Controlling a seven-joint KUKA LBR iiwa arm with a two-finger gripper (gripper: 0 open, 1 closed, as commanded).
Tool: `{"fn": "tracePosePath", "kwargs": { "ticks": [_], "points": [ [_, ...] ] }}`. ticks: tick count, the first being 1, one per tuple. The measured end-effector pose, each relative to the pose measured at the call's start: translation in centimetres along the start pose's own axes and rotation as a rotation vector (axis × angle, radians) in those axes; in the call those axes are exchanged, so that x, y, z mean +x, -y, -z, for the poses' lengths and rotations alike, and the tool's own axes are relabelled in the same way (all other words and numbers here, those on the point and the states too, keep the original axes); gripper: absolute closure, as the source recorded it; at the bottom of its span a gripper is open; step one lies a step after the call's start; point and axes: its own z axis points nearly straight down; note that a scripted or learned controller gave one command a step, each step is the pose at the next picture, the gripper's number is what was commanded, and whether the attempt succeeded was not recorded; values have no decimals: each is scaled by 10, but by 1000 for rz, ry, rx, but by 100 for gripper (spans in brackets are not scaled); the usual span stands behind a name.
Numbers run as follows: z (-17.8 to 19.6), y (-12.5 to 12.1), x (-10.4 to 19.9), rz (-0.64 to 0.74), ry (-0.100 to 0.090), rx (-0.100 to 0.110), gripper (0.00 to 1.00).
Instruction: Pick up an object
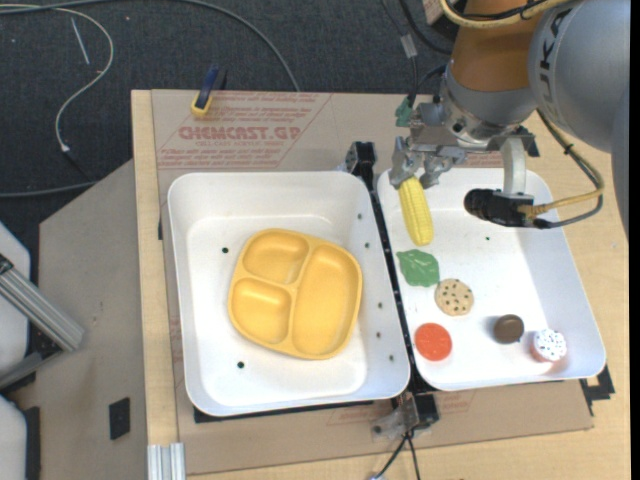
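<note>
I count one yellow divided plastic plate and six toy foods; gripper hangs at yellow plastic corn cob's top, grip unclear.

Reaches in from the upper right, grey link outermost, orange band curving above the wrist. Points steeply downward, wrist housing grey and rounded, dark cables looping beside it. Ends in a two-finger gripper set low over the far left part of the right bin. Fingers metal, spread slightly, closed around the upper end of a corn cob, which hangs tilted between them. Carries a black attachment off the wrist's near side.
</note>
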Motion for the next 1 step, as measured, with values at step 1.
{"fn": "tracePosePath", "kwargs": {
  "ticks": [1],
  "points": [
    [-17,13,51,0,0,2,100]
  ]
}}
